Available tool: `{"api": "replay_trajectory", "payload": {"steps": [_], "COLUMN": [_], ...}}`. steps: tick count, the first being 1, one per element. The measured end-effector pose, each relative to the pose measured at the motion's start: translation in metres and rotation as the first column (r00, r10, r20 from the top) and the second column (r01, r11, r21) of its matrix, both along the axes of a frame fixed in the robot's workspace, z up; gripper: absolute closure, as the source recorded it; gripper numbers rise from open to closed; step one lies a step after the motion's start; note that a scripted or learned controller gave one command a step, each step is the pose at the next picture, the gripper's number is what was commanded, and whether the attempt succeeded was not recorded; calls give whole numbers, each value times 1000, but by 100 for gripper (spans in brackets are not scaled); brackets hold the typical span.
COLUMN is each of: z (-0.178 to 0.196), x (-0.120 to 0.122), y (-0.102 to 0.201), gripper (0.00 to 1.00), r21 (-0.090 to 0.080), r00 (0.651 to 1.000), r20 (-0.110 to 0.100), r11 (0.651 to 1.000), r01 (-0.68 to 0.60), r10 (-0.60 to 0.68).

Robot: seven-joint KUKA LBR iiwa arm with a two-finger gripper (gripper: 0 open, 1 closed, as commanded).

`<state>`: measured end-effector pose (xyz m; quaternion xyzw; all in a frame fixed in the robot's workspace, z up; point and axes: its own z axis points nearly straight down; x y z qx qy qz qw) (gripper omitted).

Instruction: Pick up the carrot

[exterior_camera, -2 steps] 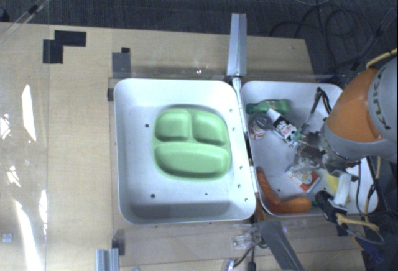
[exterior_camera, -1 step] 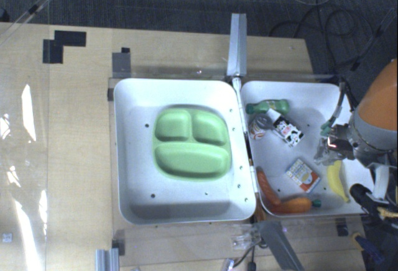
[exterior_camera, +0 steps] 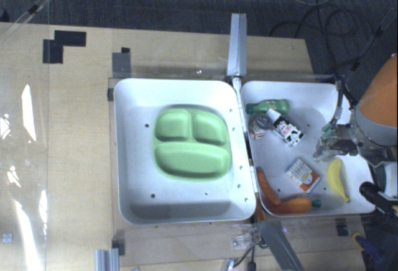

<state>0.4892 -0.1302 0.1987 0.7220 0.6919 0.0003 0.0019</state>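
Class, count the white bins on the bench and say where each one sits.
2. The left bin holds a green tray; the right bin beside it holds the carrot, a banana and other small items.

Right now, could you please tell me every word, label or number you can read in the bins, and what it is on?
None can be read.
Small carton: colourful print, too blurred.
Black-and-white carton: markings too small.
Green bottle: label blurred.
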Motion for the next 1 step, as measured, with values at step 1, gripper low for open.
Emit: {"api": "replay_trajectory", "payload": {"steps": [1], "z": [-39], "x": [-1], "y": [-53], "gripper": [100], "r21": [1], "r00": [893], "r20": [-5], "r11": [893], "r01": [449], "r10": [-449]}}
